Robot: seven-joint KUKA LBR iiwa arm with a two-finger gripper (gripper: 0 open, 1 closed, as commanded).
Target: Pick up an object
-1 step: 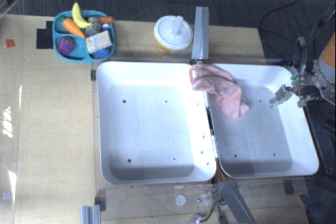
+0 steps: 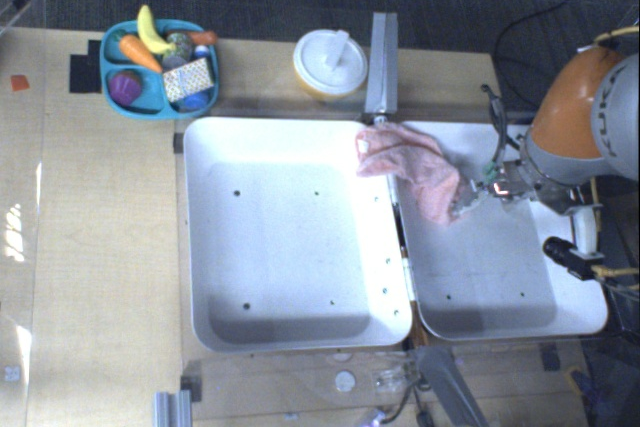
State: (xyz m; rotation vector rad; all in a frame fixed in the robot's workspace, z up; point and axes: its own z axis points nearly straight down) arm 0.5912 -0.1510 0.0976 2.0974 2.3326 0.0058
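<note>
A crumpled pink cloth (image 2: 408,163) lies across the divider between the two bins. Most of it is in the right bin (image 2: 500,305), and one corner reaches over the top right rim of the left bin (image 2: 290,245). My gripper (image 2: 468,202) is low in the right bin, right against the cloth's lower right end. The grey wrist and orange band (image 2: 570,120) come in from the right. Whether the cloth is gripped is too small to make out.
A blue divided tray (image 2: 112,65) of toy food sits on the bench at the back left. A yellow container with a white lid (image 2: 330,63) and a grey upright post (image 2: 382,65) stand behind the bins. Cables hang near the wrist.
</note>
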